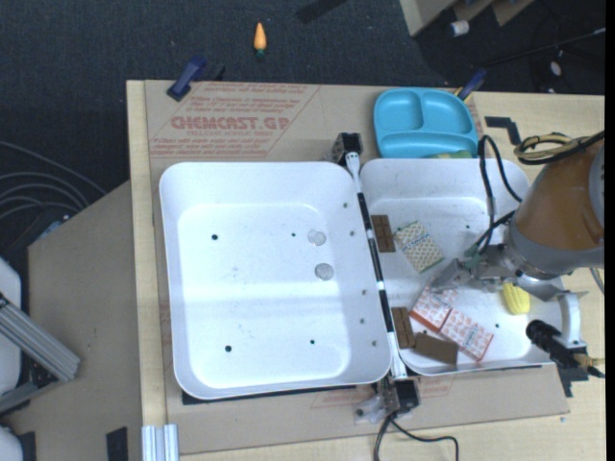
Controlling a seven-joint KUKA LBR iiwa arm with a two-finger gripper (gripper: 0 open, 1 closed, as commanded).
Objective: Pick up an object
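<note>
Camera view: hand (459,270) low in right bin (437,176), grip state cannot tell. Red-white packet (466,332) lies flat just below it; judged light, thin, slippery. Best pinched across an edge.

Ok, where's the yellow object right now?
The yellow object lies in the right bin, near its right edge, just below the arm's hand.

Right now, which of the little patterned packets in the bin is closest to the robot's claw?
The red-patterned packet lying just below the gripper. The pale checked packet lies farther up the right bin, and the other red one lies lower down.
</note>
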